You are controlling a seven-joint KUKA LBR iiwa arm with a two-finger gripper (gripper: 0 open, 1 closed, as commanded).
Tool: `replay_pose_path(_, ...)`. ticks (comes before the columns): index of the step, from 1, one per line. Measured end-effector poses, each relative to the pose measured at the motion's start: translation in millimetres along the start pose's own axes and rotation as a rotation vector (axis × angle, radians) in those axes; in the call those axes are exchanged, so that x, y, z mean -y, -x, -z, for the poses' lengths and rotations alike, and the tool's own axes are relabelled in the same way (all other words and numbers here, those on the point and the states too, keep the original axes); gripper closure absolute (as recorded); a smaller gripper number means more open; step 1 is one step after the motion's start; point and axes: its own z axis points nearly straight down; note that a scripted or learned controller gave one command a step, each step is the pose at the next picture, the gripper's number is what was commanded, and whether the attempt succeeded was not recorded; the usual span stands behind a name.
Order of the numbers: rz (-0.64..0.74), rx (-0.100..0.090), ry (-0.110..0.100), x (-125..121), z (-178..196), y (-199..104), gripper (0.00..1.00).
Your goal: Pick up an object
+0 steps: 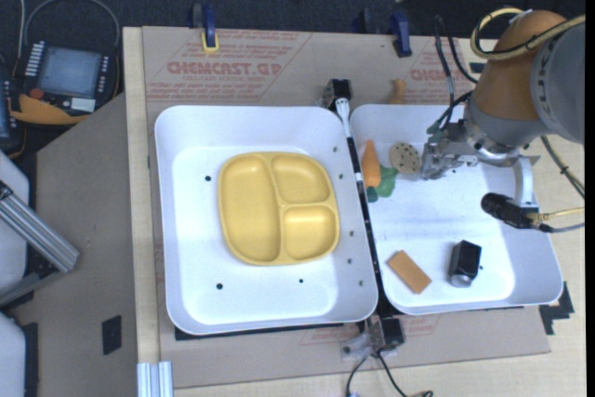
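Landmark: the divider where the two white bins meet, running front to back at mid-bench.

Nearest the viewer, right of the divider, the right bin (535,288) holds a tan block (409,271) close to its front wall and, further right, a small black object (464,261). Left of the divider, the left bin (177,200) carries a yellow compartment plate (278,205), lying flat and well apart from the arm.

Further back, touching or just beside the divider on its right, lies a toy carrot (372,168), orange with a green end. Just right of the carrot is a small round perforated disc (403,156). The gripper (435,159) stands just right of that disc, low over the bin floor. Whether the jaws are released or clenched cannot be told; nothing is visibly between them.

Likely target, by nearness: the disc or the carrot.

Risks, as judged. The disc lies flat and thin, so the jaws may close above it and come away bare. The carrot rests against the bin wall; a descent there could strike the rim or push the carrot aside instead of seizing it.
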Motion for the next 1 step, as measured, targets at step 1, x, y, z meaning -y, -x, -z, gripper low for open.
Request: replay_pose_path(1, 0.001, 0.001, 0.005, -3.3, 64.1, 1.1, 1.00)
